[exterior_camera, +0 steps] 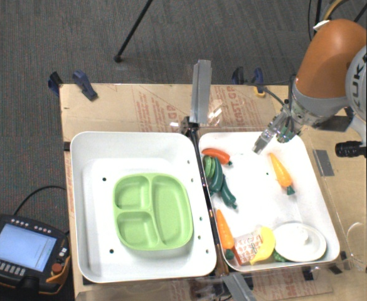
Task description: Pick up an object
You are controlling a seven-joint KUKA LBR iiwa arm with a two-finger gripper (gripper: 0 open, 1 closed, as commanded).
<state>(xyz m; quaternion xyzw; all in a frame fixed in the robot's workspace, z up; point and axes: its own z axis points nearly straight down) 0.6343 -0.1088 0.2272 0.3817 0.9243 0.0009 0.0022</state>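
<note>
My gripper hangs over the far part of the right bin, above bare white floor. An orange carrot lies just to its right and nearer the front. To its left, by the bin's left wall, lie a red-orange chili and dark green vegetables. At the bin's front are a second carrot, a red-and-white packet, a yellow piece and a white round lid. Nothing hangs from the gripper.
The left bin holds a green divided plate. A grey upright post stands between the bins at the back. A teach pendant lies off the bench at the lower left. Blue clamps grip the bench's far edge.
</note>
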